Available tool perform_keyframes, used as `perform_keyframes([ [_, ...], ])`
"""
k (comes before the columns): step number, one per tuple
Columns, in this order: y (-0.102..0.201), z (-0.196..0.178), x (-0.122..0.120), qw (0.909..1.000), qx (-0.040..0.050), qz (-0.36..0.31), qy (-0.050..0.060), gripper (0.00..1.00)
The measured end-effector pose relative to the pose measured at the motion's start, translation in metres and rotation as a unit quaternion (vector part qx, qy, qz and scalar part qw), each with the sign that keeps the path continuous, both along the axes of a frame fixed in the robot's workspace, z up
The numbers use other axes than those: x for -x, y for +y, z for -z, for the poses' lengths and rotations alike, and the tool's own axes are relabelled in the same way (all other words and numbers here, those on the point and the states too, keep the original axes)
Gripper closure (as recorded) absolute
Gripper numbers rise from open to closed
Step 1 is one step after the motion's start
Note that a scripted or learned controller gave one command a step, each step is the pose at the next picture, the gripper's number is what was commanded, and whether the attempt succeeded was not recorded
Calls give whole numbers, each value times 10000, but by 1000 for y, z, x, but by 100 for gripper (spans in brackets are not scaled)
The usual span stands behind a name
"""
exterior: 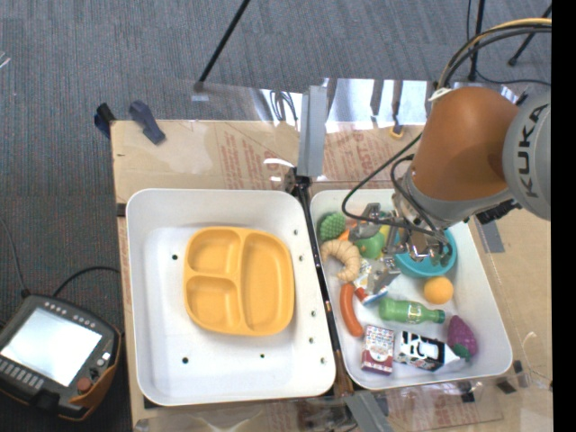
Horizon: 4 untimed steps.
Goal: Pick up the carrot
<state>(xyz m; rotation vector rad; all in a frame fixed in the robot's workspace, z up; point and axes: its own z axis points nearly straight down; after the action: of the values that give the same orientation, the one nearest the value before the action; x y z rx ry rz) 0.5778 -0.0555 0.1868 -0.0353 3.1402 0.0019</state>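
Down in the right bin point(493, 327), near its left wall, lies the thing that looks most like the carrot point(351, 311). It is long and thin, orange-red and smooth, with rounded ends. It lies flat, pointing up and down the picture and leaning a little. I cannot see a green top on it.

The wall between the two bins runs just beside the carrot on its left. A small red and white box point(379, 347) sits just past its lower end. A green bottle point(409, 311) lies on its side near the carrot's right, with a thin strip of bare white floor between them. Above the carrot is a tan curled bread roll point(345, 257), and above that a green bushy toy point(332, 226).

The gripper point(385, 261) hangs low over the middle of the right bin, up and to the right of the carrot, apart from it. It sits among the toys next to a teal bowl point(430, 261). I cannot tell if it is wide or narrow, and I see nothing held in it. The big grey and orange arm point(463, 147) covers the top of this bin.

The left bin point(153, 331) holds a yellow plate point(238, 280) with three parts, and it has lots of bare white floor around it.
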Motion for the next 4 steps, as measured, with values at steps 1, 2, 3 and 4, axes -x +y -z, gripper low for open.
perform_keyframes([
  [1, -23, 86, -12, 9997, 1, 228, -96, 0],
  [2, -95, 22, 8, 9911, 2, 1331, -14, 0],
  [3, -134, 100, 27, 9962, -3, 868, -9, 0],
  [4, -134, 86, 25, 9962, 8, 867, -52, 100],
])
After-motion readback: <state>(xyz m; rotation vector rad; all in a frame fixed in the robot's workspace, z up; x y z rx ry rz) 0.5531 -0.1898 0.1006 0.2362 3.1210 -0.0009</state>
